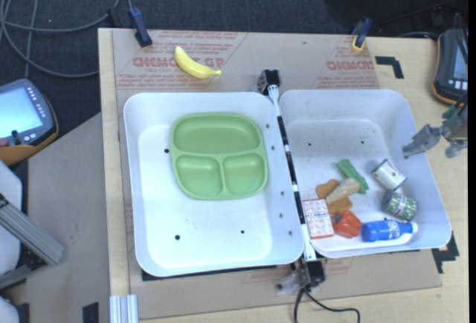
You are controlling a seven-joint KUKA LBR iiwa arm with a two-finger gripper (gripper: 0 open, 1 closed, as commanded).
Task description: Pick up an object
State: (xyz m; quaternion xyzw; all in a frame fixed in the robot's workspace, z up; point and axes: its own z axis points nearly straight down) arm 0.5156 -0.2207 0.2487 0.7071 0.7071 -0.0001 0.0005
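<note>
Banana (196, 64): yellow, curved, smooth plastic look, on the worktop (119, 165) behind the left bin (145, 187).
Tray (219, 155): pale green, three compartments, stiff, flat in the left bin.
Right bin (401, 120): holds a cluster at its front: red-and-white card (317, 219), orange lump (346, 224), tan piece (338, 193), green stick (352, 175), blue bottle (387, 230), white cylinder (389, 175), patterned can (401, 205).
Best pick: the blue bottle, probably light, stiff and a little slippery; take it across the middle of its body, as it lies on its side.
Gripper (430, 138): at the right bin's right rim, above and apart from the cluster; cannot tell whether released or clenched; nothing seen between its parts.
</note>
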